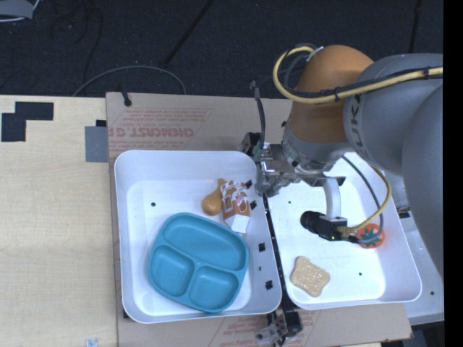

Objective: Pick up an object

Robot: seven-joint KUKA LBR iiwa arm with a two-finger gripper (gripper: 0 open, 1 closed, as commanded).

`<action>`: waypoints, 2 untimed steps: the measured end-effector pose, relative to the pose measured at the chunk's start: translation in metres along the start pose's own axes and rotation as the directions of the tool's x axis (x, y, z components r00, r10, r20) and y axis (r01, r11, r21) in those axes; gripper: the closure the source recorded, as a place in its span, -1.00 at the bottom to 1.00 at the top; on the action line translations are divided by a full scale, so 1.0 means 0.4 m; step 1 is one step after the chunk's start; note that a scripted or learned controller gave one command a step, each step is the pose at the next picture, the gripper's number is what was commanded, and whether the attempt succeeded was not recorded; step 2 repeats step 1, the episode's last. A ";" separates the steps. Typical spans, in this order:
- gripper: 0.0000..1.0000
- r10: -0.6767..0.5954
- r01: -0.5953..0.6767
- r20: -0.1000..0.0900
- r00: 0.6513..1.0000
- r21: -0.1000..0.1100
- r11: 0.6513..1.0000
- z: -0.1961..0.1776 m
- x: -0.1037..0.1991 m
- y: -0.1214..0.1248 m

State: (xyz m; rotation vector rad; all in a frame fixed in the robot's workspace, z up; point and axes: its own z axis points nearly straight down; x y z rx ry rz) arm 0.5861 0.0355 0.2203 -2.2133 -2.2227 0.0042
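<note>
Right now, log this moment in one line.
gripper: near bin divider | left bin: blue tray, packet, orange toy | right bin: toast

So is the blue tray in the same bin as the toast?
No, the blue tray lies in one bin, the toast in the other bin.

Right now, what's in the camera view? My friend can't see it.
A grey and orange robot arm reaches in from the right, its gripper by the wall between two white bins. The left bin holds a blue plate, a brown toy and a packet; the right bin, toast and an orange toy.
</note>
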 end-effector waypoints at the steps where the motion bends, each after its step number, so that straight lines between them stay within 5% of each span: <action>1: 1.00 0.001 -0.001 0.000 1.000 0.001 1.000 -0.002 0.096 -0.048; 2: 1.00 0.001 -0.001 0.000 1.000 0.001 1.000 -0.002 0.096 -0.048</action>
